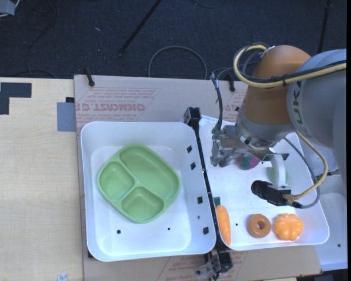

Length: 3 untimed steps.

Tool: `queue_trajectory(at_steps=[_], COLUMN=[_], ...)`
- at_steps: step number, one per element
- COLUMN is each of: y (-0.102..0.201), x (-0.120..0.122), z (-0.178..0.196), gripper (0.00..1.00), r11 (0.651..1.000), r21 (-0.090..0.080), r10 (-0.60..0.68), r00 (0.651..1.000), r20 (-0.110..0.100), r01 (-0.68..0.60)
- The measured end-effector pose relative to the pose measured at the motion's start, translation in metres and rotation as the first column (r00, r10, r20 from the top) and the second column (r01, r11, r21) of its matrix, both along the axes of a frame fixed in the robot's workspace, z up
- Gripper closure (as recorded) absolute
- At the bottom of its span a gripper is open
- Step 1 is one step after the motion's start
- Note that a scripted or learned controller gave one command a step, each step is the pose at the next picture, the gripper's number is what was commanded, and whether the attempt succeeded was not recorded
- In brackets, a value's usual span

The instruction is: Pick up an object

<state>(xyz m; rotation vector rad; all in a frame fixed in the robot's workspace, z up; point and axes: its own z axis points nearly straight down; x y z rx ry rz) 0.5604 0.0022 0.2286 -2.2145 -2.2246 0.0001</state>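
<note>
Reaches in from the right with the arm (281,92) bent over the right bin (240,199), the hand (222,152) brought low at that bin's far left corner, just beside the divider between the bins. Cannot tell whether the hand is open or closed: too small and too cluttered with metal to read. Shows nothing clearly held.

Nearest candidate for the pick: a small purple and green toy (247,161), just right of the hand, close against it, though contact cannot be confirmed. Probably explains the low pose there, judged as an approach or a try at a grasp on that piece.

Further right, a pale green and white piece (276,173), partly behind a cable. Nearer the camera, a black object (268,192), perhaps part of the rig and not a toy. Along the near edge, well apart from the hand: a carrot (223,224) lying against the left wall, a brown doughnut (259,225), an orange pumpkin (287,227) just beside it. Scattered loosely, likely so that each can be taken alone.

In the left bin (90,157), a green divided plate (138,182), flat, tilted diagonally, untouched; too broad and flat, by judgement, for an easy pinch.

Task not yet done as things lie.
</note>
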Motion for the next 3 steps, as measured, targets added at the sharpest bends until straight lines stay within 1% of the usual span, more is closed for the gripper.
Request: queue_trajectory(at_steps=[1, 2, 3], y=[0.051, 0.107, 0.106], x=[0.007, 0.02, 0.037], z=[0.006, -0.004, -0.006], gripper=[1.0, 1.0, 1.0], r11=[1.0, 1.0, 1.0], r21=[0.0, -0.001, -0.003], r10=[0.0, 0.0, 0.0], r00=[1.0, 1.0, 1.0], r20=[-0.001, -0.001, 0.0], r01=[0.0, 0.0, 0.0])
